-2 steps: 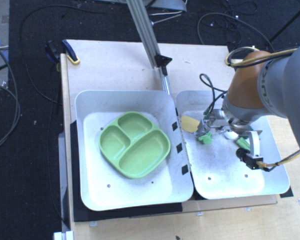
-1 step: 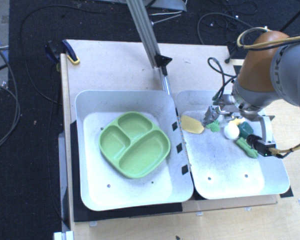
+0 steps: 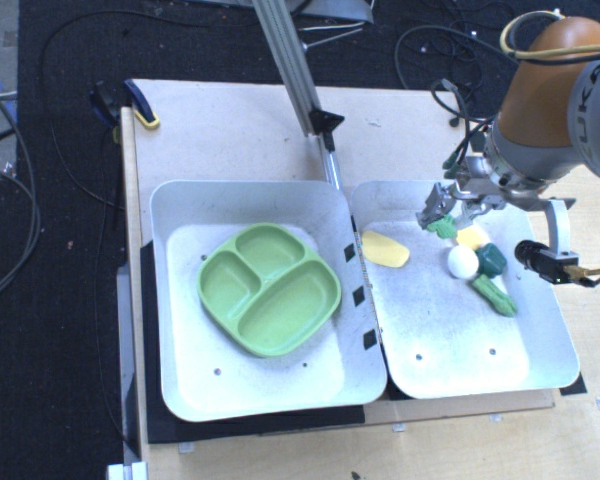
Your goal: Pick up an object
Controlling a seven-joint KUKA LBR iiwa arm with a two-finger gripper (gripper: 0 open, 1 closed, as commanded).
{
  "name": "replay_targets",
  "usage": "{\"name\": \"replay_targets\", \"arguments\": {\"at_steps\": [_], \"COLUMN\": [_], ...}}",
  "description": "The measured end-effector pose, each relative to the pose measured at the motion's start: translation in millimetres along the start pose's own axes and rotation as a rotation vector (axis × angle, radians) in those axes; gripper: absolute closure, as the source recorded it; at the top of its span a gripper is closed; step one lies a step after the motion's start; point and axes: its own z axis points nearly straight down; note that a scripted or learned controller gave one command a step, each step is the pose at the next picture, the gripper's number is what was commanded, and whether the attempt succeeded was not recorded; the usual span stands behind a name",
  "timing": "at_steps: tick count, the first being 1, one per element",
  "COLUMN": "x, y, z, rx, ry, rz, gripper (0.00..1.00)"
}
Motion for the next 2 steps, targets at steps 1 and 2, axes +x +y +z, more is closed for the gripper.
{"name": "replay_targets", "arguments": {"at_steps": [1,2], "x": [0.4,56.3], "y": [-0.2,2.8], "z": [27.8,32.7], "rx": [0.01,0.009], "ry": [0.001,0.003], "rz": [0.003,-0.004], "gripper": [1.0,1.0]}}
